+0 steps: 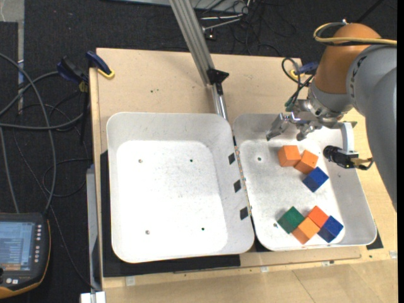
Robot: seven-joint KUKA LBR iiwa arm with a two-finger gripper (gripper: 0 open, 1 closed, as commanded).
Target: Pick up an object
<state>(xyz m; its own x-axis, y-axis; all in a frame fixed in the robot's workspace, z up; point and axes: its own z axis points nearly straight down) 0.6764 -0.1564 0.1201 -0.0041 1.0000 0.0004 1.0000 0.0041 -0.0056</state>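
My gripper (290, 130) hangs over the far end of the right bin (265, 188), its two fingers spread apart and nothing between them. Just below it lie two orange cubes (290, 155) (308, 161) side by side, with a blue cube (315, 179) next to them. At the bin's near end sits a cluster: a green cube (291, 219), two orange cubes (317, 217) (306, 230) and a blue cube (330, 228).
The left bin (167, 185) lies beside the right one, sharing a rim with black clips (238, 185). A metal pole (196, 36) slants in from the back. Cables and a blue clamp (76, 71) lie at the left; a teach pendant (22, 251) rests at bottom left.
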